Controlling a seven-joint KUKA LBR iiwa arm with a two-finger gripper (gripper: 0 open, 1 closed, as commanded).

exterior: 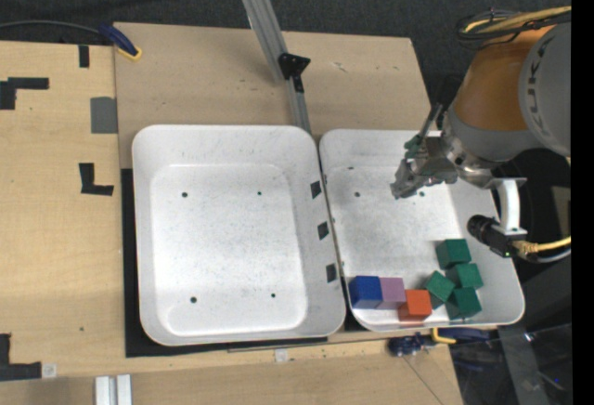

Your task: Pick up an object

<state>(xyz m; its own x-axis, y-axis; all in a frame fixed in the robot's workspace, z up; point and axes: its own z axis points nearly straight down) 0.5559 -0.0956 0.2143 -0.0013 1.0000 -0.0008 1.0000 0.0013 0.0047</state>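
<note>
Two shallow white bins are seen side by side on the wooden bench in the camera view: the left bin [227, 231] and the right bin [390, 227]. The gripper [406, 187] is positioned over the upper middle of the right bin, reached in from the right by the grey arm [506, 101] with its orange band; whether it is wide or narrow cannot be told, and nothing is seen held in it. Along the near edge of the right bin a blue block [366, 291], a purple block [393, 290] and an orange block [416, 303] are lined up, touching one another. Just beside them, in the near right corner, several green blocks [457, 278] are clustered. All blocks lie well apart from the gripper.
</note>
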